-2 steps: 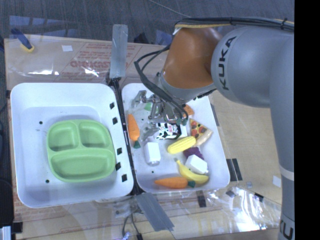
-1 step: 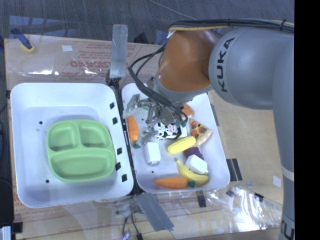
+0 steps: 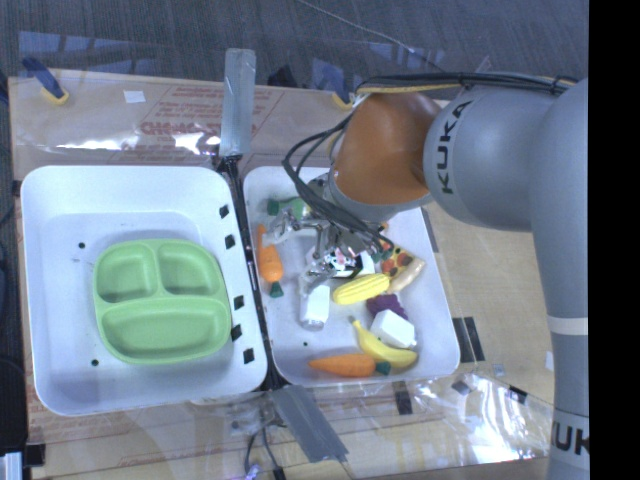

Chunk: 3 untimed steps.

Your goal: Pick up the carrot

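Observation:
Two orange carrots lie in the right bin [image 3: 440, 333]. One carrot [image 3: 270, 262] sits upright along the bin's left wall, green end toward the front. The other carrot [image 3: 343, 365] lies flat along the front wall, its green end pointing right. My gripper [image 3: 313, 240] hangs low over the middle of the bin, under the orange wrist band. It stands just right of the left-wall carrot, and nothing orange shows in it. The wrist hides much of the gripper.
Close around the gripper lie a yellow corn cob [image 3: 361, 288], a white bottle [image 3: 315, 308], a banana [image 3: 384, 345], a purple and white piece [image 3: 390, 320] and a green item [image 3: 286, 207]. The left bin [image 3: 50, 208] holds a green divided plate [image 3: 160, 300].

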Available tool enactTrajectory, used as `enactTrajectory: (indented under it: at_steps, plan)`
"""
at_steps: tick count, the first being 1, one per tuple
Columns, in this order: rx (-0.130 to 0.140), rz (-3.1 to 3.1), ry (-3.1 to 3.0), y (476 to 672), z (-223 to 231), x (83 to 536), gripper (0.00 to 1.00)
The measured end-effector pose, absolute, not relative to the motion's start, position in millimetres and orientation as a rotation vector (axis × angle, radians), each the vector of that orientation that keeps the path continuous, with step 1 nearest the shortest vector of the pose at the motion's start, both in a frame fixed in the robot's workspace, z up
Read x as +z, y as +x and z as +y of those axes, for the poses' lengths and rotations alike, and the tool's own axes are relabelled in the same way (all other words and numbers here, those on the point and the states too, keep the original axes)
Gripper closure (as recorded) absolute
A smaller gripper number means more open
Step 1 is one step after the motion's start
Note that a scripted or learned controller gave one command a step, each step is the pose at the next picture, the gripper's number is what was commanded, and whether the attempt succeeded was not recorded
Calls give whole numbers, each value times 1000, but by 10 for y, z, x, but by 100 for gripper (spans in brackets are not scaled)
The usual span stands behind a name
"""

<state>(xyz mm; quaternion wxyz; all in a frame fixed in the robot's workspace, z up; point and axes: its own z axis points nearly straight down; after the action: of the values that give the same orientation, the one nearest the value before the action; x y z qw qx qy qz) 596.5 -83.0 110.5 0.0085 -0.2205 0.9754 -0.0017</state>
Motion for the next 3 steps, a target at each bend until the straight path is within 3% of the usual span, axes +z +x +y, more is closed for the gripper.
enactTrajectory:
  at_steps: [1,2,3]
  plan:
    - [-3,3077,-562,6214,-897,977,0]
    - [-6,3068,-566,6245,-888,1117,100]
    - [-5,3069,-566,6240,-887,1109,0]
